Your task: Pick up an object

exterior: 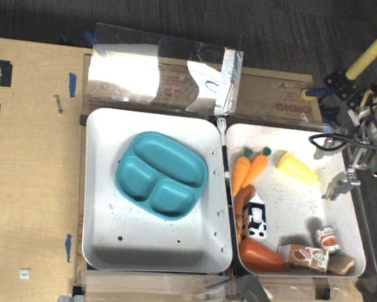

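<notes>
The right bin [289, 203] holds several small items. Two orange carrots [250, 169] lie at its left. A yellow block [296, 168] lies near the back, and a black-and-white cow toy [256, 220] sits left of the middle. A red-orange piece [261, 255] and a brown carton [309, 257] lie along the front wall, with a small red-and-white can [327, 237] behind the carton. My gripper [339, 186] hangs over the bin's right side, to the right of the yellow block and behind the can, apart from both. I see nothing in it.
The left bin [95, 224] holds a teal divided plate [162, 174]. A brown sausage-like piece [243, 199] lies beside the carrots. Clear plastic sheeting [182, 80] stands behind the bins. The arm's cables [349, 139] cross the right bin's back right corner.
</notes>
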Robot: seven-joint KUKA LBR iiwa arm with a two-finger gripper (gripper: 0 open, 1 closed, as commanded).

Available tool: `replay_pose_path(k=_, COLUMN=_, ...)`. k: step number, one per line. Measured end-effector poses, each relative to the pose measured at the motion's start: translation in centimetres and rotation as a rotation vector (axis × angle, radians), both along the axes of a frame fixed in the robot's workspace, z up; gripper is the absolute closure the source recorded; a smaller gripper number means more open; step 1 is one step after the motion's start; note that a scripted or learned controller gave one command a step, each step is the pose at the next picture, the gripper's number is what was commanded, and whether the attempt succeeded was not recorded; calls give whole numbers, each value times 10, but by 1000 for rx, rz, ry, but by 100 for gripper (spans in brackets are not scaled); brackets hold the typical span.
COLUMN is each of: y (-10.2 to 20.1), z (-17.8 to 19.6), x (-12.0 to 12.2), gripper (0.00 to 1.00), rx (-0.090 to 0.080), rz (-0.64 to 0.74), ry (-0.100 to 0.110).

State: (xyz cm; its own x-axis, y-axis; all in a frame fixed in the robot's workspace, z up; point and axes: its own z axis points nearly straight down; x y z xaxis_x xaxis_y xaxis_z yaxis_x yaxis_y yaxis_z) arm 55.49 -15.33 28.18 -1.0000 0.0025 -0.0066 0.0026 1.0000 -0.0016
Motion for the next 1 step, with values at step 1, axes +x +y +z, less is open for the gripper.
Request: replay_pose_path(k=1, y=-72, z=-152, x=-61, gripper=0, rx=-2, rz=48, ry=-2)
